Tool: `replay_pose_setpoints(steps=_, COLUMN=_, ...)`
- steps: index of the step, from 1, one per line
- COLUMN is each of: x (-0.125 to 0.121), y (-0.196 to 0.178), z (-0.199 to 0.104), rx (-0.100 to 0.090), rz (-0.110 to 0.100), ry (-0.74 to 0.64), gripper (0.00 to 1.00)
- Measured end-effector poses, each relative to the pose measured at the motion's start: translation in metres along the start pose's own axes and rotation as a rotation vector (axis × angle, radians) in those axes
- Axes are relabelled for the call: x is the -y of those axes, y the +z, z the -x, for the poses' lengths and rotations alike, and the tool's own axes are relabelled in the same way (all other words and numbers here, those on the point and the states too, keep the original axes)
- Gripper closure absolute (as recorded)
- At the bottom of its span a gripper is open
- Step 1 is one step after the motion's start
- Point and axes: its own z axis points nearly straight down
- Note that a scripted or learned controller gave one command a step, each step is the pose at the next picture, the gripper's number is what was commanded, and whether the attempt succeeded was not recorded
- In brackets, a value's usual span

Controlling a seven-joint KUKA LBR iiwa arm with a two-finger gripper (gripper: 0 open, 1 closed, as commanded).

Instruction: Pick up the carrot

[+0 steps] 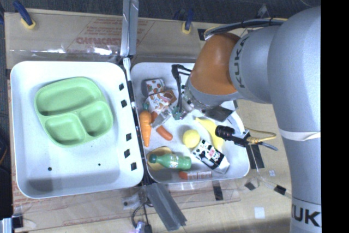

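Note:
The carrot (145,127) is orange and lies lengthwise along the left wall of the right bin (238,169), with its thick end towards the back. My gripper (176,112) hangs over the middle of that bin, a short way right of the carrot and slightly behind it, above a patterned packet (162,100). The carrot lies apart from the gripper, with nothing on top of it. The grey wrist and orange band (214,65) hide the back right part of the bin.
The right bin also holds a small orange piece (164,133), a lemon (191,138), a banana (210,131), a green bottle (171,161), a black-and-white box (210,156) and a second packet (155,86). A green divided tray (73,109) lies in the left bin (32,183).

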Motion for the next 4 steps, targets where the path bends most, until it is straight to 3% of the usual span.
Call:
replay_pose_setpoints(steps=1, x=-0.001, y=-0.009, z=-0.002, rx=-0.005, rz=-0.002, ry=-0.004, gripper=1.00)
replay_pose_setpoints(steps=2, x=0.000, y=-0.138, z=-0.059, rx=-0.014, rz=-0.009, ry=0.152, gripper=1.00)
replay_pose_setpoints(steps=3, x=0.000, y=-0.137, z=-0.059, rx=-0.014, rz=-0.009, ry=0.153, gripper=0.00)
replay_pose_setpoints(steps=4, x=-0.018, y=-0.094, z=-0.068, rx=-0.016, rz=-0.014, ry=0.284, gripper=0.00)
